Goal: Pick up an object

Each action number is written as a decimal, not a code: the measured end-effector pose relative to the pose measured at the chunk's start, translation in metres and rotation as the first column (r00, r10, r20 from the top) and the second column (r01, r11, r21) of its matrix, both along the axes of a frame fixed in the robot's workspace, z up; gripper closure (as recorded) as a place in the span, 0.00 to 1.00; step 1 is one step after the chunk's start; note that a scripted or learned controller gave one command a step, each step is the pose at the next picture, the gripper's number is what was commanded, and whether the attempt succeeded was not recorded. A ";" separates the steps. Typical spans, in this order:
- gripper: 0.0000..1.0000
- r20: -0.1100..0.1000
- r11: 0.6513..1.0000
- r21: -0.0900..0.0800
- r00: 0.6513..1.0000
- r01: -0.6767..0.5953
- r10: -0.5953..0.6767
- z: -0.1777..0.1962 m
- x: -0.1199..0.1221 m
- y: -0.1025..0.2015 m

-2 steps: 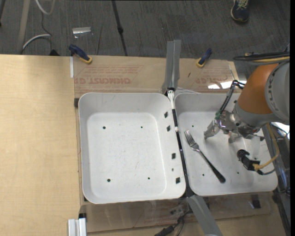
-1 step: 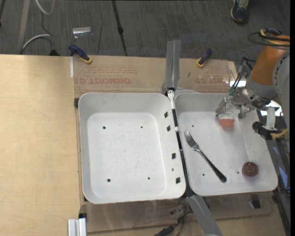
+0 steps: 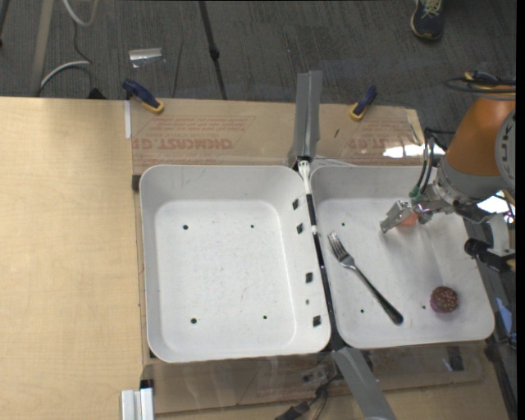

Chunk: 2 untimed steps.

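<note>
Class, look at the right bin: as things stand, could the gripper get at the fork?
Probably yes. The gripper hangs over the right bin, and the fork lies flat beside it with nothing on top or between them.

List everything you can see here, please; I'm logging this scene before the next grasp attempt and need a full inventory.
Bins: two, white, side by side on the bench.
Fork: one, silver head with black handle, lying at a slant in the right bin.
Round object: one, dark reddish, near the right bin's front right corner.
Clamps: two, blue with orange tips, on the cardboard's far edge.
Cardboard sheet: one, brown, under the bins.
Shoe: one, dark, on the floor at top.
Arm: one, grey with orange band, over the right bin.
Gripper: one, above the right bin's far part.
</note>
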State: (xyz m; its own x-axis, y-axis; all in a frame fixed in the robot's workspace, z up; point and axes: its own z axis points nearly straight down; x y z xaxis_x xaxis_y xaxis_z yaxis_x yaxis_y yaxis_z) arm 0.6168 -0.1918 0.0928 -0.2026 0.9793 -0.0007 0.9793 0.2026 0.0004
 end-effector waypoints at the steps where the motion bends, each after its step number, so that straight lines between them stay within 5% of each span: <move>1: 0.00 -0.003 1.000 0.006 1.000 0.011 -0.011 -0.001 -0.092 -0.023; 2: 0.00 0.003 1.000 0.006 1.000 0.005 -0.005 0.000 0.017 -0.024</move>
State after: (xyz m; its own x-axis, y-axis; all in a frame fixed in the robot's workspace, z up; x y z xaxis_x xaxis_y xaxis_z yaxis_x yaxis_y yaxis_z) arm 0.6336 -0.2157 0.0933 -0.1978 0.9802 0.0044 0.9802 0.1978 0.0046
